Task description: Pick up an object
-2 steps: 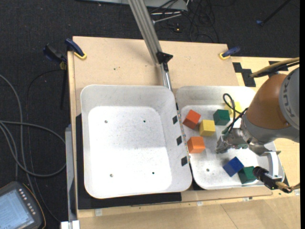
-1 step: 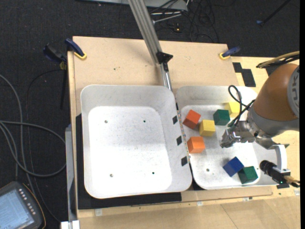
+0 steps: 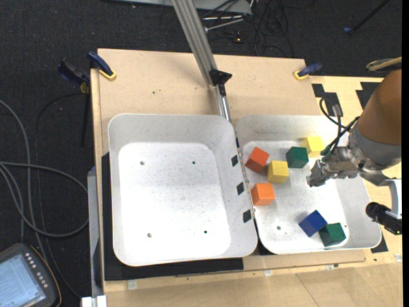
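The right bin [image 3: 289, 204] holds several wooden blocks. A red-orange block [image 3: 257, 159], a yellow block [image 3: 278, 171] and a dark green block [image 3: 297, 157] lie near its middle, with another yellow block [image 3: 314, 144] behind them. An orange block [image 3: 262, 194] sits by the bin's left wall. A blue block [image 3: 312, 222] and a green block [image 3: 333, 234] lie at the front right. My gripper [image 3: 317, 174] hangs over the bin just right of the dark green and yellow blocks. I see nothing held in it.
The left bin [image 3: 172, 190] stands beside the right one. A slanted metal pole [image 3: 198, 37] crosses from the top down to the bins' shared edge. Clamps [image 3: 102, 66] grip the bench's far corners. My arm fills the right side.
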Action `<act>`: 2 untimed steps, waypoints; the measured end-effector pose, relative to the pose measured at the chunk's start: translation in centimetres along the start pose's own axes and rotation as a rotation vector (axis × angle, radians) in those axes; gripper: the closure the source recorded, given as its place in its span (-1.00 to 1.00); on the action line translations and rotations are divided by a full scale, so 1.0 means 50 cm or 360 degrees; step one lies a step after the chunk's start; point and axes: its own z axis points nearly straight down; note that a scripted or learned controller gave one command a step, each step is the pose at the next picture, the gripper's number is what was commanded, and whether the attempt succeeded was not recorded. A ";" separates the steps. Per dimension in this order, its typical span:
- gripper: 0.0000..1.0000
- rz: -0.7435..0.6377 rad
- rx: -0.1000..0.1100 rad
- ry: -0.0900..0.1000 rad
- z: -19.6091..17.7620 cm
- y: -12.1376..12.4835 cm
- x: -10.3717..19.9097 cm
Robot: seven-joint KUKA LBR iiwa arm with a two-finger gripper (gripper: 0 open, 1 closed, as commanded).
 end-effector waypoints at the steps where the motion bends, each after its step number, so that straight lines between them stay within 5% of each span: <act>1: 1.00 -0.0001 0.0003 0.0000 -0.086 0.008 -0.006; 2: 1.00 -0.0010 0.0012 0.0005 -0.070 0.043 0.115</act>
